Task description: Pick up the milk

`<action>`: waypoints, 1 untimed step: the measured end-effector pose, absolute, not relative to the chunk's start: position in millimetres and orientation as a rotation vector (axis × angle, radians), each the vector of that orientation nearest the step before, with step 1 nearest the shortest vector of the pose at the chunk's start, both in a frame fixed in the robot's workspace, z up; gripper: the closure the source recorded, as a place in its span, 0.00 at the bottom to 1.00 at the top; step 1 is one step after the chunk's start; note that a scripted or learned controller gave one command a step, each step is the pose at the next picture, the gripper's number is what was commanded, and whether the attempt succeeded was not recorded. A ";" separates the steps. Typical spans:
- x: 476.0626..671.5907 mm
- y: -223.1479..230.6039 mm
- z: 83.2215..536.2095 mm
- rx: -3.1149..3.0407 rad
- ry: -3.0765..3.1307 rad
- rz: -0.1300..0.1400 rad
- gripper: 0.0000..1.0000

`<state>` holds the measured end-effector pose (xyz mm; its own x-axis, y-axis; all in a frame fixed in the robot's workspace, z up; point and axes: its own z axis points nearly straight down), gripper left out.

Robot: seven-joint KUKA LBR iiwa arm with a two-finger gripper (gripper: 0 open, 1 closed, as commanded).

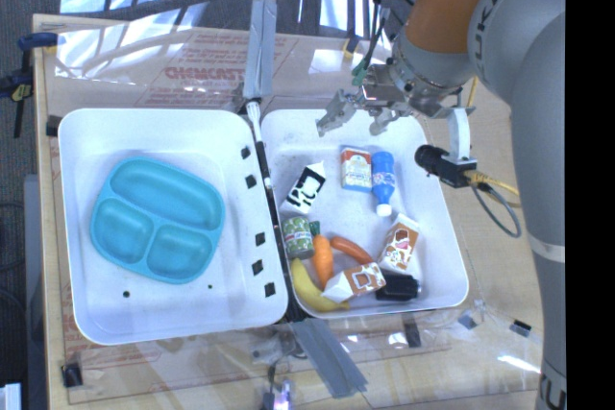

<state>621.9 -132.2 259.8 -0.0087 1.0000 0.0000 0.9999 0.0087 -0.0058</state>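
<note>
We find the claw (361, 116) hovering over the far rim of the right bin (452, 245), its 2 fingers spread apart with nothing between them, which suits an approach not yet committed to a target.

Nearest the camera, well below the claw, a banana (309, 288), a small carton (357, 279) and a black object (399, 286) lie crowded against the near wall, where loose items tend to settle. Just beyond them lie a carrot (323, 256), a sausage (350, 250) and a green can (297, 232), touching or nearly so. To the lower right of the claw stands a tilted carton with a white cap (401, 243); we judge this to be the milk, though its label is too small to confirm. It lies clear on its far side, so a descent there looks feasible.

Closer under the claw lie a boxed juice (356, 169) and a blue bottle (382, 178), side by side, with a black-and-white card (307, 187) to their left.

Far left of the claw, the left bin (86, 302) holds a blue divided tray (159, 218).
</note>
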 end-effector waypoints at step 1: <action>570.7 -101.4 146.4 -2.091 -2.343 0.003 0.00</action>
